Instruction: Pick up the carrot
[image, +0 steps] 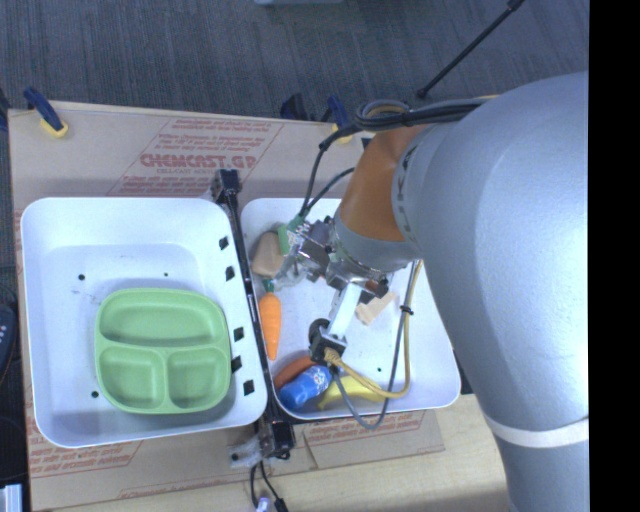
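Starting at the near edge: the right bin has a blue thing jammed in its near-left corner with a small orange thing touching it; can't make out what either is. Next door, the left bin holds a green divided plate, lying flat and well clear; not part of this job as far as I can judge.

A bit further back, the carrot lies flat in the right bin, lengthwise along the wall shared with the left bin, green top at the far end; that's the awkward bit I reckon, since hugging the wall leaves little room on that side.

The gripper hangs just beyond the carrot's top end, slightly right of it, beside a beige chunk; the carrot is clearly not in it, and I can't tell whether it's open or closed since the wrist blocks the view. My guess is it's lining up, not grabbing yet.

Furthest back, printed cardboard runs under both bins, presumably to protect the bench.
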